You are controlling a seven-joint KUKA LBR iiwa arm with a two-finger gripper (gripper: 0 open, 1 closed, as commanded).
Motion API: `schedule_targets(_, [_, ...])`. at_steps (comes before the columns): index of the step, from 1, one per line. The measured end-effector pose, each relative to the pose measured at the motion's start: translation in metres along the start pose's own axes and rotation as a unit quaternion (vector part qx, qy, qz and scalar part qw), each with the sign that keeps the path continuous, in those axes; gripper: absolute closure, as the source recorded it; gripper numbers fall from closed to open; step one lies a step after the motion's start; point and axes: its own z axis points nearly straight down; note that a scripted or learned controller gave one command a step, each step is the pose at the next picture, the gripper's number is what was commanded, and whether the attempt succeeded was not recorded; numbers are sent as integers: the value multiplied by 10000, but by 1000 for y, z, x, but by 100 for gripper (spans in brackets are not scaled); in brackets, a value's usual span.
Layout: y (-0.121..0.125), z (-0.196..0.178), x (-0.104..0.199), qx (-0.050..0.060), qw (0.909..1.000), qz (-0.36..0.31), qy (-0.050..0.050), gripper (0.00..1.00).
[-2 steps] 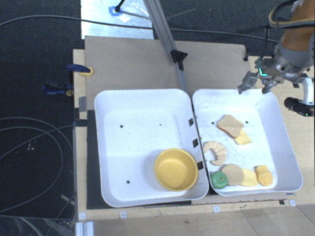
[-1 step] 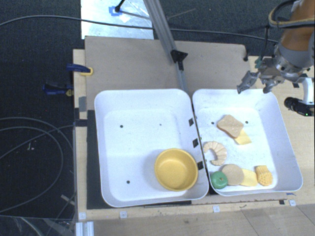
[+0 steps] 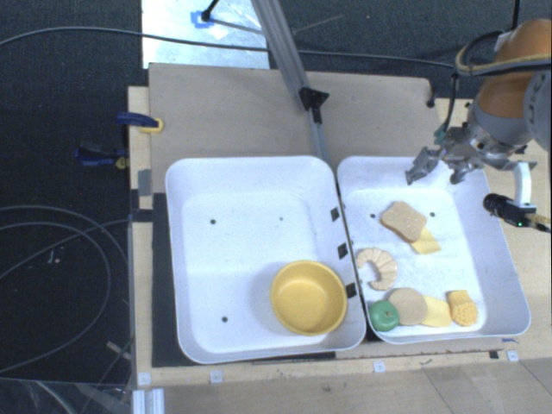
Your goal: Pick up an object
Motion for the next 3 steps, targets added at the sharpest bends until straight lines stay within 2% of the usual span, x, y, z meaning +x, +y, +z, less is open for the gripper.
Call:
schedule_targets(1, [9, 57, 1, -1, 10000, -25, 2, 0])
schedule_targets(2, [10, 78, 2, -15, 10000, -31, -2, 0])
schedule_targets(3, [11, 65, 2, -45, 10000, -46, -14, 100])
